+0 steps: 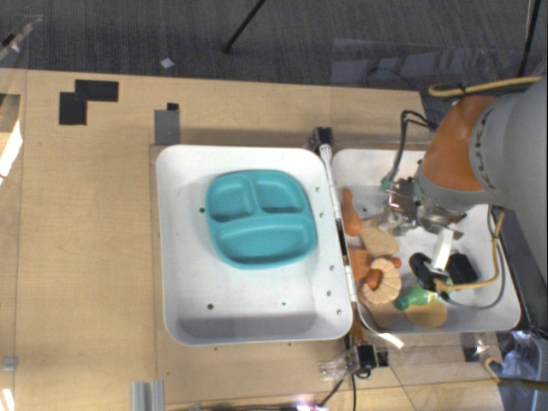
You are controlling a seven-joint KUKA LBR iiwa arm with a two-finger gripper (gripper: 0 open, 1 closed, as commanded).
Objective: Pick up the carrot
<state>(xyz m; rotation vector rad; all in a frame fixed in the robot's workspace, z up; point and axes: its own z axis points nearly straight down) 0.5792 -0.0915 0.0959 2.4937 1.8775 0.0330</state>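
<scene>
We find the gripper [402, 217] lowered into the right bin [505, 315], with the grey arm [505, 152] and its orange band over that bin's upper part. We cannot tell the state of the jaws; the wrist hides them.

The carrot [350, 213] lies just to the camera's left of the jaws, along the bin's left wall, its length running toward and away from the camera. It appears apart from the gripper, though we cannot tell for certain. Nearer the camera than the jaws sits a crowd of toy food: a tan piece [379, 240], a round ribbed piece [383, 282] and a green-and-yellow piece [421, 305].

The left bin [184, 315], well to the left of the jaws, holds a teal divided plate [257, 217].

Risks, in our judgement:
- The carrot hugs the wall, so a finger may strike the rim or find no room beside it.
- The tan piece lies close and may be seized instead.
- A closure off the carrot's middle may let it swing out.
</scene>
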